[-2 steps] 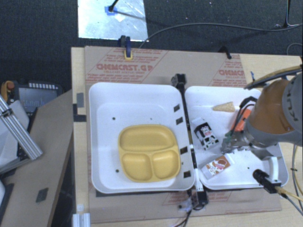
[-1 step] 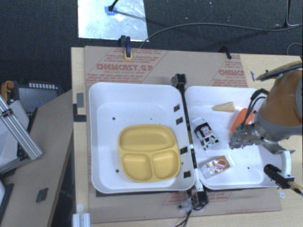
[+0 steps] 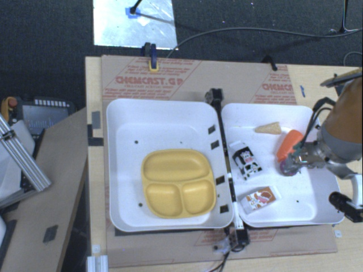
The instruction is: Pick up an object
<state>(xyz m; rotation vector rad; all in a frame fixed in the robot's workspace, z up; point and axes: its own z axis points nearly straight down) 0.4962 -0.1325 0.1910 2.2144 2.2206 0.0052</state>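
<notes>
In the right bin (image 3: 295, 214) lie a tan wedge (image 3: 267, 128) at the back, an orange carrot-shaped piece (image 3: 289, 142), a black-and-white cow figure (image 3: 246, 160) near the divider, and a small printed packet (image 3: 258, 199) at the front. My gripper (image 3: 290, 164) comes in from the right and sits low in the bin, just below the carrot's near end and touching or almost touching it. Nothing visibly sits between its fingers.
The left bin (image 3: 125, 123) holds a yellow three-compartment plate (image 3: 178, 182). Black clips run along the divider (image 3: 222, 163) between the bins. A cable (image 3: 315, 117) loops above the wrist. The arm's grey body (image 3: 346, 135) covers the right bin's far right side.
</notes>
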